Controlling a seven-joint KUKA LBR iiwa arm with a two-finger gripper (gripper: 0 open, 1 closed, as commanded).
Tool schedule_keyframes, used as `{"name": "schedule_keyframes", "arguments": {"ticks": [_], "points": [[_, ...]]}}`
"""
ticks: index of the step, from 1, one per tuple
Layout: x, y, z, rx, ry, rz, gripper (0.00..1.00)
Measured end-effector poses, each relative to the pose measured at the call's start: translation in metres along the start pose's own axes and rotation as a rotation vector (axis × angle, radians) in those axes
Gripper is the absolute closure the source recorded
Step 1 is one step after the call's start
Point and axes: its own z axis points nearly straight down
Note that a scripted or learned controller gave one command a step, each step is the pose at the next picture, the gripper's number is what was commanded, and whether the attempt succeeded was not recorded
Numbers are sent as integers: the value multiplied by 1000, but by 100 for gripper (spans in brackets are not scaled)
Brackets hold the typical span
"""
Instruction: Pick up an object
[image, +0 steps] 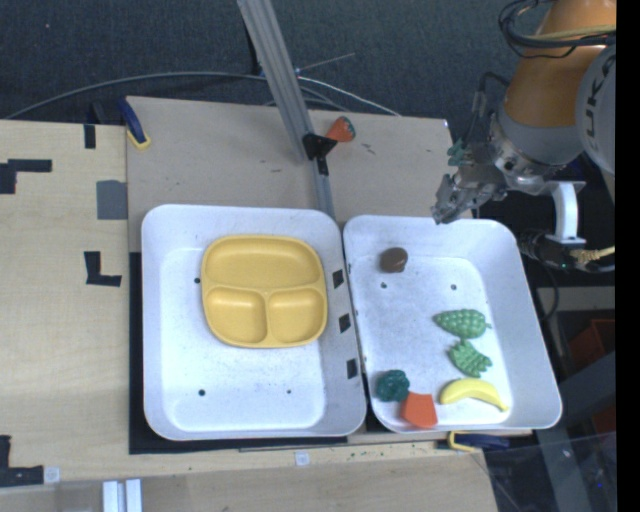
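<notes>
Grey arm's gripper poised above the right bin's far rim, finger state indiscernible; approach step, nothing held; brown object lies nearest, just left and nearer; next move needs descent onto it.

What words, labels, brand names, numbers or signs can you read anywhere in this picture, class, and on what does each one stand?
No text can be read anywhere.
Yellow divided plate: plain, unmarked.
Two white bins: no lettering.
Banana, brown ball: no labels.
Arm's orange band: no legible marking.
</notes>
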Motion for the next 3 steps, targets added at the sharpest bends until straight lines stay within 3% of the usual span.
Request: {"name": "schedule_keyframes", "arguments": {"ticks": [1,3], "points": [[50,8,26,9,1,-4,100],[151,39,61,9,1,-4,100]]}}
